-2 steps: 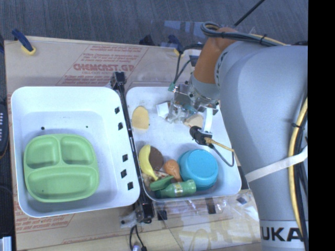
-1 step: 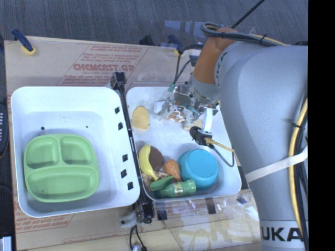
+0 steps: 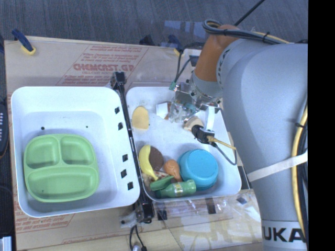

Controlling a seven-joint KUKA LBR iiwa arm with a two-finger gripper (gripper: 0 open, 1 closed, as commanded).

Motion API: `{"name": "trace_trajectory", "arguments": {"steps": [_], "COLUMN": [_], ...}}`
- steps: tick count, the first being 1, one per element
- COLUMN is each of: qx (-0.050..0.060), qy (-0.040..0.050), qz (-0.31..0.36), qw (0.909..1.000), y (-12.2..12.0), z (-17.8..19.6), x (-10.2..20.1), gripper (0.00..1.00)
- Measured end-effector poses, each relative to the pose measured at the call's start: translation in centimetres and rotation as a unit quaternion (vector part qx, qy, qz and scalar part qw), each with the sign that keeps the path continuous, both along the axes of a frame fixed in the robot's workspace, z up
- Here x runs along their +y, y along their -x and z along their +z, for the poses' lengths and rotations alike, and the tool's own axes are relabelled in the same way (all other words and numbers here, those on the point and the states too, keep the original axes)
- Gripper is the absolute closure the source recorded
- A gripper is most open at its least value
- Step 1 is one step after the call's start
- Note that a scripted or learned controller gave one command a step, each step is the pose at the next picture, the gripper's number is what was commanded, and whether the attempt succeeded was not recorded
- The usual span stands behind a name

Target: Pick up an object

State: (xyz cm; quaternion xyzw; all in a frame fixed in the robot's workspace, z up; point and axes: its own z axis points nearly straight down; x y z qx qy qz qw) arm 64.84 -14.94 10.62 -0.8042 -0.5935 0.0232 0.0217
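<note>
1. One grey arm (image 3: pixel 261 114) with an orange band reaches in from the right. Its claw (image 3: pixel 181 109) hangs low over the far part of the right bin (image 3: pixel 159 137). From this angle I cannot tell whether the claw is wide or narrow.
2. Just left of the claw, a small white object (image 3: pixel 162 109) lies on the bin floor. Further left, a pale yellow rounded piece (image 3: pixel 140 117) sits near the bin's left wall.
3. Four more things crowd the near end of the same bin. A banana (image 3: pixel 147 160), partly brown, lies by the left wall. An orange-brown egg-shaped thing (image 3: pixel 171 167) is just beside it. A blue bowl (image 3: pixel 199 169) sits to the right. A green bottle (image 3: pixel 175 189) lies on its side along the near wall, in front of the others.
4. The left bin (image 3: pixel 63 109) holds a green divided plate (image 3: pixel 61 166) with three compartments, lying flat in its near half.
5. Both bins rest on a cardboard sheet (image 3: pixel 94 64) with red print. A blue clamp (image 3: pixel 23 42) with a yellow tip sits at its far left corner.
</note>
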Motion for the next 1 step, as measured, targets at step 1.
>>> {"name": "trace_trajectory", "arguments": {"steps": [1], "qx": [0.000], "qy": [-0.0004], "qz": [0.001], "qw": [1.0000], "y": [0.00], "z": [-0.02], "x": [0.06], "gripper": [0.00]}}
